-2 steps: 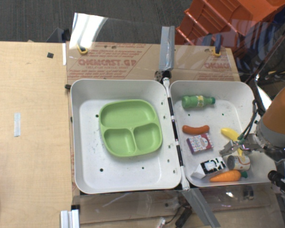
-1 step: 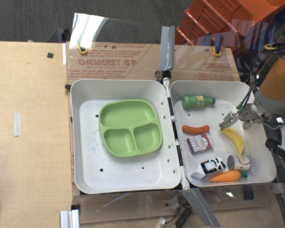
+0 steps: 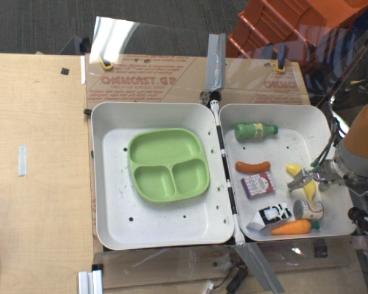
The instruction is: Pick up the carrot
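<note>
Carrot [image 3: 292, 227] is lying on its side in the right bin [image 3: 233, 164], close to the near wall toward the near right corner, its orange body pointing left and its green top at the right end. In the camera view, 2 white bins are sitting side by side on the table [image 3: 37, 164]. The left bin [image 3: 104, 164] is carrying 1 green plate [image 3: 168, 164] with 3 compartments. The right bin is holding 1 green bottle [image 3: 255, 130] lying flat near the far wall, 1 sausage [image 3: 253, 166] below it, 1 small purple packet [image 3: 258, 185] just beside the sausage on its near side, 1 black-and-white box [image 3: 275, 214] touching the carrot's upper left side, 1 yellow banana-like piece [image 3: 302, 181] toward the right wall, and 1 round pale item [image 3: 308, 210] just above the carrot, too small to identify.

The arm [image 3: 359, 146] is reaching in from the right, and the tool [image 3: 306, 179] is hovering over the yellow piece, apart from the carrot and farther from the camera than it. Whether the tool is wide or narrow I cannot tell, since its tips are blending into the items beneath. Nothing is showing clearly as held in it.
</note>
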Controlling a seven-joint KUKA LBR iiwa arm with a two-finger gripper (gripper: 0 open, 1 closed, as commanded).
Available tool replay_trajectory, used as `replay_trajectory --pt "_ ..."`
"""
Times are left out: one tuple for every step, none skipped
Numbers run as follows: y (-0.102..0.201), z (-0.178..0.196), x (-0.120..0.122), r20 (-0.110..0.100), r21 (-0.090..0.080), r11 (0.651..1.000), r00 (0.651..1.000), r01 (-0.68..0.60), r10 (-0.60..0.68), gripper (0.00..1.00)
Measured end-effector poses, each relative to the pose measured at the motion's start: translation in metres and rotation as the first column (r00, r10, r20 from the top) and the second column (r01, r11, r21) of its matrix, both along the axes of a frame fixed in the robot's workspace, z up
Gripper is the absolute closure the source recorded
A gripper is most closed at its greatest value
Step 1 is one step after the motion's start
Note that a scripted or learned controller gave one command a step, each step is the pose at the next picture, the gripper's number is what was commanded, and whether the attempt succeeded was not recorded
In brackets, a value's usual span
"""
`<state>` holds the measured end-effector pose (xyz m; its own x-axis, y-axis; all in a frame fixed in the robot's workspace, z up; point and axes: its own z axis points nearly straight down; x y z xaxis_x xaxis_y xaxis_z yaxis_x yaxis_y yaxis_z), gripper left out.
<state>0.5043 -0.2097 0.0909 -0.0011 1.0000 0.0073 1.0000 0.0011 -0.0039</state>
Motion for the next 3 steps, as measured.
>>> replay_trajectory --pt "-0.002 0.009 0.000 0.002 -0.004 1.000 1.000 0.003 -0.003 1.00" --pt "0.031 0.316 0.046 0.002 -0.010 0.999 0.999 -0.038 0.038 1.00" --pt "0.036 0.221 -0.011 0.002 -0.006 0.792 0.792 -0.610 0.610 1.00"
